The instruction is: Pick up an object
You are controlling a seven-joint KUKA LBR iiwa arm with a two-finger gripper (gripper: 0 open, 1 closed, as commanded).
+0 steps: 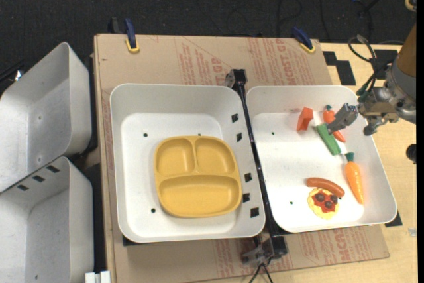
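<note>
Orange toys crowd the tool (349, 114) in the right bin (278, 142) — can't tell its opening; risk: it nudges the green stick (328, 140) w/o gripping anything.

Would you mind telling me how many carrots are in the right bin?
2. One carrot lies near the bin's right wall, beside the sausage. A second carrot lies at the upper right, partly under the tool; more could be hidden there.
</note>
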